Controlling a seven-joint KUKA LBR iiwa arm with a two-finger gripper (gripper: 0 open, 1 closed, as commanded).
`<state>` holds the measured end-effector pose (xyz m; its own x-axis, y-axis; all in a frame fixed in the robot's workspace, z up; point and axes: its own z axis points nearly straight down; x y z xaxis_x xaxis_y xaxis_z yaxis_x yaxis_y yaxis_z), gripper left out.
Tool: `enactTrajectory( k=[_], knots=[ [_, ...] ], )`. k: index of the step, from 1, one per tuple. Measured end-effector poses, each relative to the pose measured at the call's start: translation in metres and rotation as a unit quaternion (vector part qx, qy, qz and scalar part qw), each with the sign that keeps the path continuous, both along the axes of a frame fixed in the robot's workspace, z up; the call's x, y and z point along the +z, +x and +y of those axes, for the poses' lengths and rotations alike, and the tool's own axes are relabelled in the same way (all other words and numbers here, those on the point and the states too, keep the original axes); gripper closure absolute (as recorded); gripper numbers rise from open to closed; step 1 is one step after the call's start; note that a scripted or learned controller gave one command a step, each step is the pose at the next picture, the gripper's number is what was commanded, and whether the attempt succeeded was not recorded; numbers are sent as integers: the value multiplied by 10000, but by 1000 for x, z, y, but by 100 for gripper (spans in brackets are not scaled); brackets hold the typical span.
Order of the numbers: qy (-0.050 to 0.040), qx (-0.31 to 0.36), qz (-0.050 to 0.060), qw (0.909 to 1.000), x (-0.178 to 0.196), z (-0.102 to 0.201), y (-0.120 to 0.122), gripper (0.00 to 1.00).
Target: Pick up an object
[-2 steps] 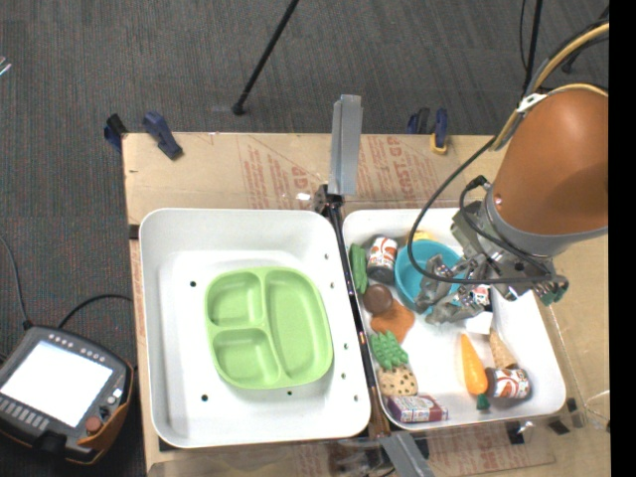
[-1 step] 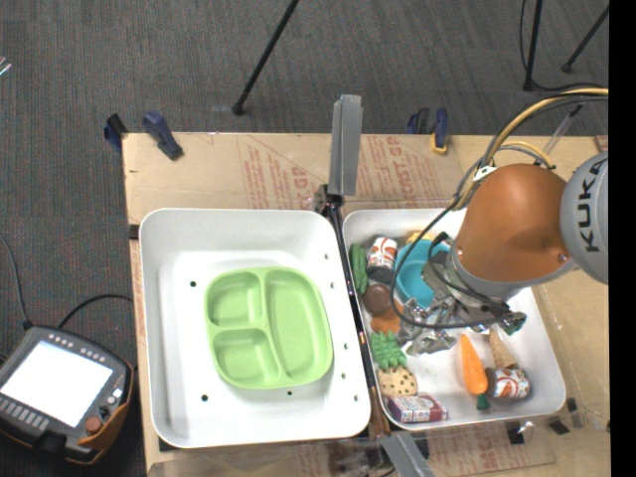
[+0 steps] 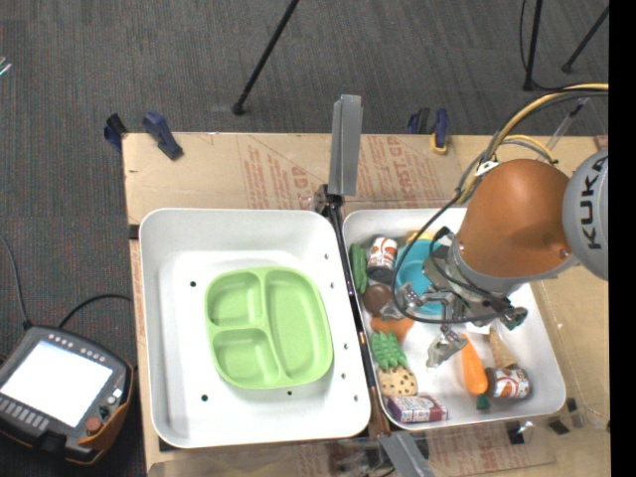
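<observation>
Judging by looks, the toy carrot [image 3: 473,368] in the right bin [image 3: 545,341] is light, stiff plastic with a smooth, somewhat slippery skin; it lies slanted near the bin's front, just beside a small can [image 3: 508,385] and an ice-cream cone toy [image 3: 502,347], and pinching across its thick orange middle seems safest. Reaching in from the right, the arm bends steeply down over that bin, and the gripper [image 3: 447,347] hangs just left of the carrot; whether its fingers are apart or together cannot be made out.
</observation>
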<state>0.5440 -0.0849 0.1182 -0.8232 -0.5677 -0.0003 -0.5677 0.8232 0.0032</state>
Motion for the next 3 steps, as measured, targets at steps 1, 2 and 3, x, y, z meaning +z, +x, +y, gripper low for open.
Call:
enactTrajectory(
  k=[1, 2, 3],
  knots=[
    [5, 1019, -21, 9948, -30, 2, 89, 0],
    [0, 1831, -24, 9831, -30, -50, 55, 0],
    [10, 1982, -26, 9802, -30, -4, 77, 0]
  ],
)
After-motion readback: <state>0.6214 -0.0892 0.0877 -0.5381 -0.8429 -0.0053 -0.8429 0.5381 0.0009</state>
